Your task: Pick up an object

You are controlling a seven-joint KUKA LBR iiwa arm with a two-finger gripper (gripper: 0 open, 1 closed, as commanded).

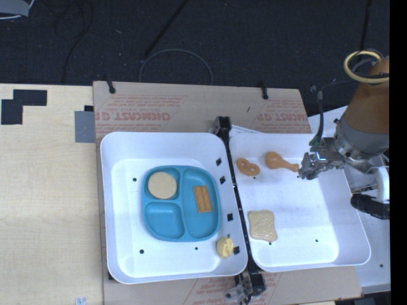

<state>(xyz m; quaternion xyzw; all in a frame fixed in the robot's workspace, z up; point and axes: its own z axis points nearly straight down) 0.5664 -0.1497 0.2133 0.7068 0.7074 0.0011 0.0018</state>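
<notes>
camera view: gripper (310,168) by the drumstick (280,162) (grip state unclear); cardboard (191,110) print reads, perhaps, "chemcast gp".

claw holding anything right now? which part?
Cannot be told. The claw sits low in the right bin, at the handle end of the tan spoon-like piece, but too small and dark to confirm a hold.

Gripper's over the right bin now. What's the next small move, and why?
Probably shift the gripper a little left and down onto the spoon-shaped piece. It is the nearest thing, its handle end pointing at the gripper, and it lies apart from the pretzel and the square cracker, so a try there looks least crowded.
</notes>
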